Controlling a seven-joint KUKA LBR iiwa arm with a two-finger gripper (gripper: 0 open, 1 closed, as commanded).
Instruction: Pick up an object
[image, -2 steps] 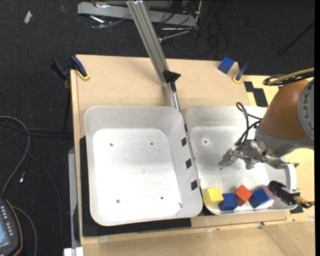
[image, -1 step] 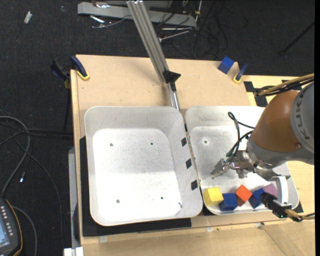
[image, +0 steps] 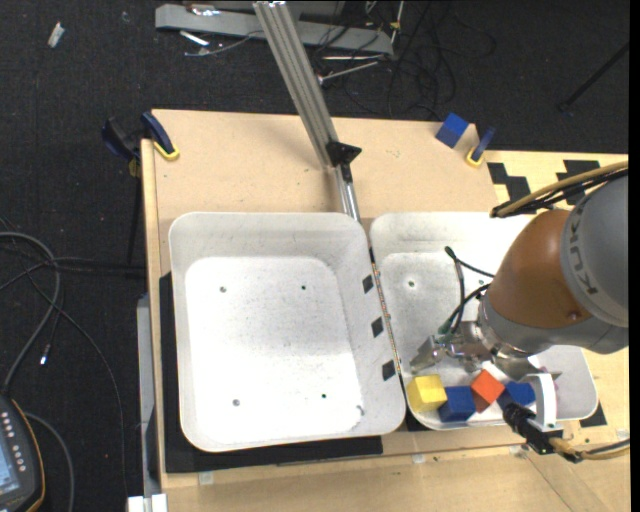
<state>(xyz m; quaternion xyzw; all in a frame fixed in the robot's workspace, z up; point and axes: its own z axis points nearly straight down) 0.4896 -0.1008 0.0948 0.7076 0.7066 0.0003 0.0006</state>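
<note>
Gripper (image: 447, 350) low over right white plastic bin (image: 420, 250).
Finger state unreadable; just beside: small yellow cube (image: 428, 390), blue block (image: 458, 403), orange block (image: 487, 386); no legible writing.

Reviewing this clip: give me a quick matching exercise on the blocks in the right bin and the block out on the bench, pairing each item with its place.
Column 1:
1. yellow block
2. orange block
3. blue block on the bench
4. left bin

Column 2:
A. on the wooden bench top, beyond the right bin
B. beside the right bin, away from the arm
C. in the right bin's near left corner
D. in the right bin, under the arm's wrist, between two blue blocks

Pairs: 1-C, 2-D, 3-A, 4-B
</note>
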